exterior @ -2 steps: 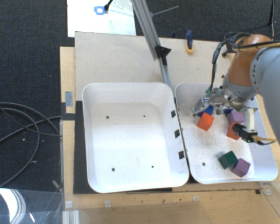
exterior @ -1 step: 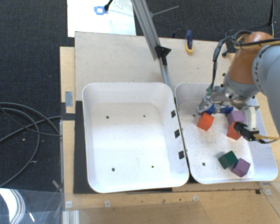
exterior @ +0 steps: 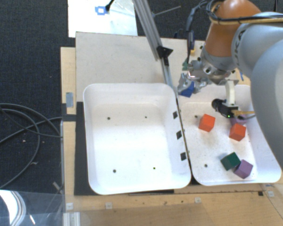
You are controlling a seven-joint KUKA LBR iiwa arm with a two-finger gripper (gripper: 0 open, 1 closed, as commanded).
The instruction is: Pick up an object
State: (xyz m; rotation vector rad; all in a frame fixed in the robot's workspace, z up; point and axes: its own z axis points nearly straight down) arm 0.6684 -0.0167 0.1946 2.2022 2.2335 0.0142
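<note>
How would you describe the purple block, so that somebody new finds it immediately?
Look at the right white bin, the one under the arm. Go to its near corner, where two blocks sit together. The purple block is the one closest to the front rim, touching a dark green block; the others farther back are orange.

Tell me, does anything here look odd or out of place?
Mostly tidy. One oddity: a blue block sits up at the gripper, above the bins' shared wall, while the orange, green and purple blocks lie flat in the right bin.

The grey arm reaches in, its claw (exterior: 187,86) pointing down-left.
</note>
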